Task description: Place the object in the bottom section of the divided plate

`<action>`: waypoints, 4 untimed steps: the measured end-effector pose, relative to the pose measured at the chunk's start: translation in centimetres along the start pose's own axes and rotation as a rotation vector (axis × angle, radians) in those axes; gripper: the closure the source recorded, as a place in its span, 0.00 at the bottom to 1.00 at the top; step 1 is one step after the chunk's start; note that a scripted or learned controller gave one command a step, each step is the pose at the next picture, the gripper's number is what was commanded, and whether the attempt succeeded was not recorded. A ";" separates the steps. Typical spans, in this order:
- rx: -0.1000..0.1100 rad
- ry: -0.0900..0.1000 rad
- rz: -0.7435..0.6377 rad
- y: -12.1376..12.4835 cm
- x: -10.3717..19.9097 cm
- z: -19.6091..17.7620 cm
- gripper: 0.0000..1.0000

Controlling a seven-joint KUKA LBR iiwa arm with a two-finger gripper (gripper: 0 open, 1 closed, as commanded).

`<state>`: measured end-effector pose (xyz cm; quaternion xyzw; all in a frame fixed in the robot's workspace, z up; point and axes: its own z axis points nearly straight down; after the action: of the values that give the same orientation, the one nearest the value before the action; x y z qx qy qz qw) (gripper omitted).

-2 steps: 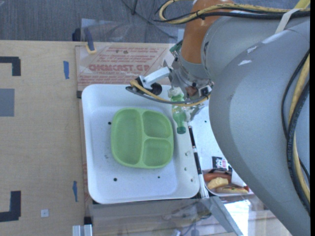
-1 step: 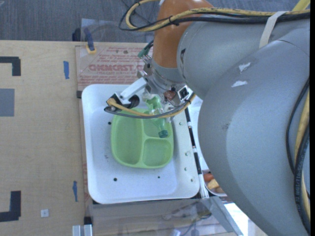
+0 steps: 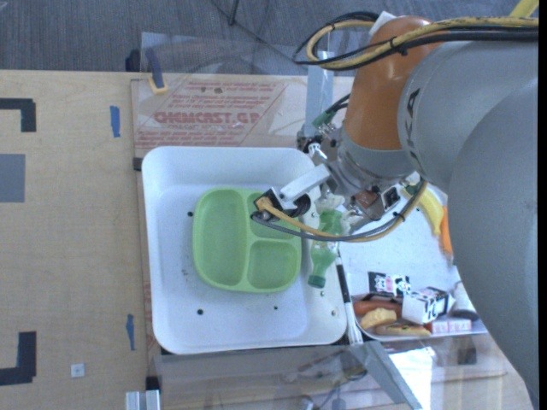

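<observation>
- A green object (image 3: 320, 259), translucent and elongated, is seen just off the right rim of the divided plate (image 3: 224, 237). It is over the floor of the left bin (image 3: 231, 319), close to that bin's right wall.
- Its long axis runs roughly from the top of the view to the bottom, slightly tilted. The lower end is free and the upper end is lost beneath the gripper (image 3: 329, 214).
- It cannot be told whether the gripper is clamped on the object or merely poised over it, since the contact area is masked by the wrist and its cables.
- The plate is split into one large compartment on the view's left and two smaller ones on its right. The lower of the two is taken to be the bottom section (image 3: 275, 266), and nothing is seen lying in it.
- That section lies directly to the view's left of the object, across the plate's rim. A short leftward carry is therefore judged to be all that is needed.
- As the object's axis is nearly parallel to that rim, it could catch on the rim or on the dividing ridge unless it is lifted clear.
- The arm (image 3: 479, 143) reaches in from the view's right, above the right bin (image 3: 402, 248), where a few small packaged items (image 3: 402, 301) are gathered at the lower end.
</observation>
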<state>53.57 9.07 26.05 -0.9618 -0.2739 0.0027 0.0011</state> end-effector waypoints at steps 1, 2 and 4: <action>0.000 0.000 -0.057 -3.0 6.7 8.0 1.00; -0.002 0.004 0.032 -8.2 5.8 4.9 1.00; -0.003 0.004 0.058 -10.6 7.9 4.3 0.00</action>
<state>54.69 22.24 21.78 -0.9693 -0.2459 0.0002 0.0002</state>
